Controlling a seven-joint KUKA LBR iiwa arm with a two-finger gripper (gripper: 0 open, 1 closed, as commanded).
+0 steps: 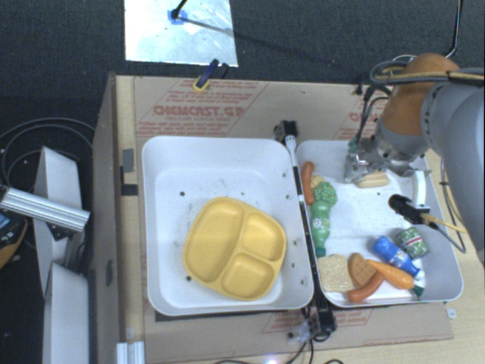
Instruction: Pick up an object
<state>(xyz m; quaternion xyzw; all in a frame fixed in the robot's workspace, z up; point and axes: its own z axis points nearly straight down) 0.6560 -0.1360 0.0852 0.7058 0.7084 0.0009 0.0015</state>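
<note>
1. Camera view: gripper low in the right bin, at the bin's far end, touching a pale bread-like piece. Cannot tell its finger state.
2. Step, judged: centre on the piece before lifting.
3. Right bin also holds green broccoli, carrot, blue can.
4. Left of it, the other bin holds a yellow tray.

You have open floor in the right bin beside the broccoli; toys crowd its near edge.

Pale bread-like piece flat near right bin's far edge
</note>
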